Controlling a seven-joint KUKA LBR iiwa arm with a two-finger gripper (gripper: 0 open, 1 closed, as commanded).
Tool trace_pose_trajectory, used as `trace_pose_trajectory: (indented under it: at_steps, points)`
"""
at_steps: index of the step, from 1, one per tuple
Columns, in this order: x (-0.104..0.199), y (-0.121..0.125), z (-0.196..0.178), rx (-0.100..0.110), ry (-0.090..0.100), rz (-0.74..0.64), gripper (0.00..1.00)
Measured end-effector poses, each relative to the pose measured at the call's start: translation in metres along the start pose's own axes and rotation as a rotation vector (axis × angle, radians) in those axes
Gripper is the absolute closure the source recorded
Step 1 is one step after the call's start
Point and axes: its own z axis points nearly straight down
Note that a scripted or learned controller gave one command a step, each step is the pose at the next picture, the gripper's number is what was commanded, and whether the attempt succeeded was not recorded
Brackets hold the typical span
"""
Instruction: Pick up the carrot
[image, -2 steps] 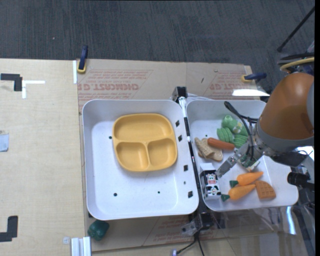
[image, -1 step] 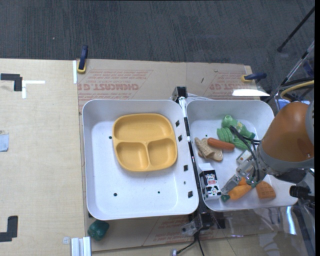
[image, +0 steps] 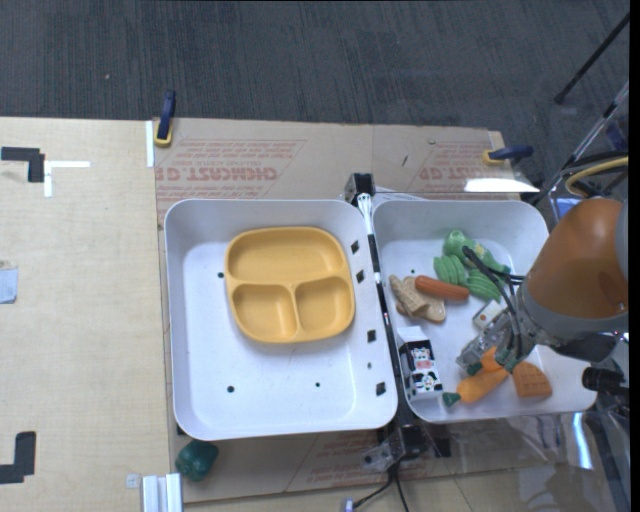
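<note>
The grey arm with the orange band is reaching into the right-hand shallow white bin (image: 530, 215), and its claw (image: 492, 352) is hanging low over the small orange plastic carrot (image: 478, 384), which is lying near that bin's front edge. Whether the claw is gripping anything I cannot tell; the wrist is hiding too much. An orange wedge-shaped toy (image: 531, 380) is sitting just beside the carrot, crowding the approach. The yellow three-compartment plate (image: 290, 283) is resting in the left-hand white bin (image: 190, 330), well apart.
</note>
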Motion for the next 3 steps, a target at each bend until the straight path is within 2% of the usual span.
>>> trace_pose_trajectory:
  at_steps: [1,2,3]
  points:
    - [0.036,0.063,-0.091,0.005,0.003,0.305,1.00]
    - [0.036,0.063,-0.091,0.005,0.003,0.304,0.00]
    - [0.018,0.013,-0.025,0.004,0.004,0.101,0.00]
